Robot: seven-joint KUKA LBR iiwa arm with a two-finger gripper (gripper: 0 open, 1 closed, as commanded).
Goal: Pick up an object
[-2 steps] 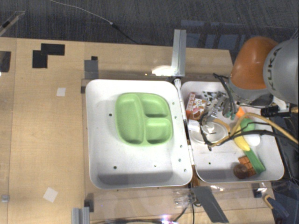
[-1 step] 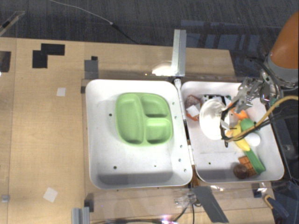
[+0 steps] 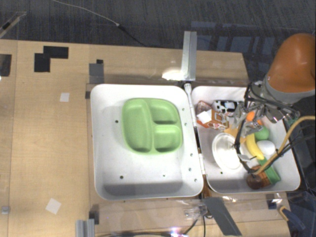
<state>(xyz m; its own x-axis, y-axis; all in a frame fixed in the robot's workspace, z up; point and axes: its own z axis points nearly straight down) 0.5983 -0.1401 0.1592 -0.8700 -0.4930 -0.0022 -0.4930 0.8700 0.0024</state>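
Pretty clearly a robotics lab setup, not anyone's kitchen. You've got a pale plywood bench [image 3: 44,147] with black square markers [image 3: 49,57] stuck on it, grey metal brackets [image 3: 189,56] bolted around two shallow white plastic bins [image 3: 103,181], loose cables [image 3: 74,6] trailing over dark grey carpet [image 3: 148,9], and a grey-and-orange industrial robot arm [image 3: 292,70].

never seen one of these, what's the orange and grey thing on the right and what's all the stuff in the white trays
That is a robot arm, filmed by one fixed camera looking down at a slant. Its hand hangs low over the right bin, among cables; nothing can be seen held. That bin holds small items: a banana, a white bowl, a green block and a crumpled wrapper. The left bin holds a green divided plate. Both bins sit on a wooden bench.
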